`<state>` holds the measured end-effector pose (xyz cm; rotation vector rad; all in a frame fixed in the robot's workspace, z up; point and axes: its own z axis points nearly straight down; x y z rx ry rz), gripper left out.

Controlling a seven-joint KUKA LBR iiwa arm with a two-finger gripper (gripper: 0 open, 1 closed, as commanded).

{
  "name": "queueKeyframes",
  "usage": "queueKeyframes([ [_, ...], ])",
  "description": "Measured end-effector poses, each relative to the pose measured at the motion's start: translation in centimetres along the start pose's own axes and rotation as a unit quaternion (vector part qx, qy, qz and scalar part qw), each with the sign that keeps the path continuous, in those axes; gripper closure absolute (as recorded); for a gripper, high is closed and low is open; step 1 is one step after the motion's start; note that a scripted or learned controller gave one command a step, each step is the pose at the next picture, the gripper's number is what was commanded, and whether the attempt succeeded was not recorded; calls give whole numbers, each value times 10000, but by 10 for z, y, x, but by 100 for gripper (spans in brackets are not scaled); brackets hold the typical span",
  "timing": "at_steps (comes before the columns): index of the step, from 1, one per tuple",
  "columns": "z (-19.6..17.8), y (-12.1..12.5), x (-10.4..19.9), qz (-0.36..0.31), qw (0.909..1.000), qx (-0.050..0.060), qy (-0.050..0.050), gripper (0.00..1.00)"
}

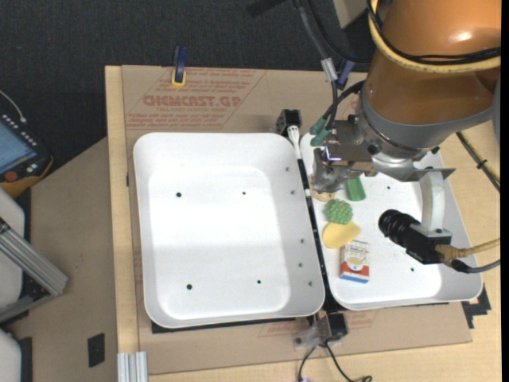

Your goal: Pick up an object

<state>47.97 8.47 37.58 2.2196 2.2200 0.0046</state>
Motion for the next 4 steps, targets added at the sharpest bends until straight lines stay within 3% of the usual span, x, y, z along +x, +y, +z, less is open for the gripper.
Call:
queueKeyframes([
  [1, -56, 0, 8, -4, 10000, -17, 7, 100],
  [2, -3, -1, -32, 26, 10000, 55, -9, 100],
  [3, -49, 0, 12, -22, 10000, -11, 10, 100],
  [4, 15, -1, -30, 25, 10000, 58, -13, 100],
])
